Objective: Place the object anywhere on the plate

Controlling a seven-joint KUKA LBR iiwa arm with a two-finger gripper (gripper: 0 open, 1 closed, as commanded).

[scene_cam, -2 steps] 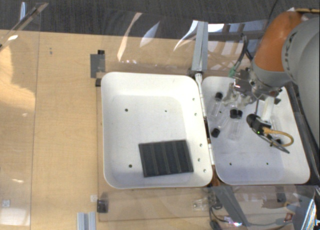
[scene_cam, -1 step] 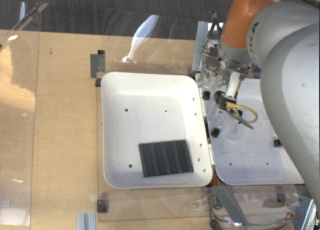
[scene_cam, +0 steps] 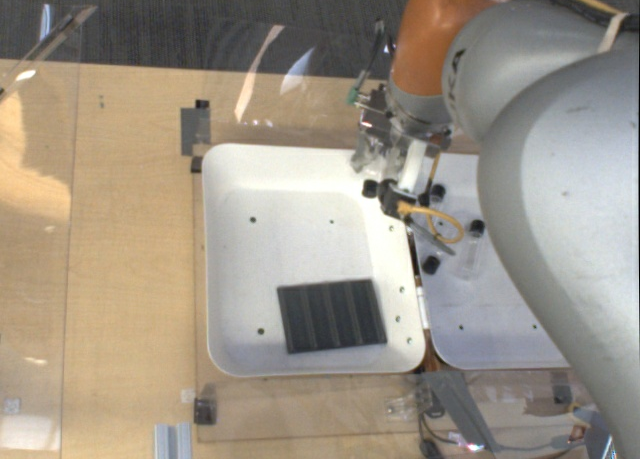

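The plate [scene_cam: 331,315] is a dark grey ribbed rectangle lying flat in the near part of the left bin [scene_cam: 240,247]. My gripper [scene_cam: 381,169] hangs over the far right corner of that bin, close to the wall shared with the right bin [scene_cam: 500,342]. It is well behind the plate and apart from it. A small clear object with a dark end [scene_cam: 470,245] lies in the right bin, just right of the gripper and partly under the arm. The wrist hides whatever is directly below the gripper.
The big grey arm [scene_cam: 560,147] with its orange band [scene_cam: 432,17] covers most of the right bin. A clear panel [scene_cam: 270,67] stands behind the bins. Wooden bench [scene_cam: 100,247] stretches to the left.
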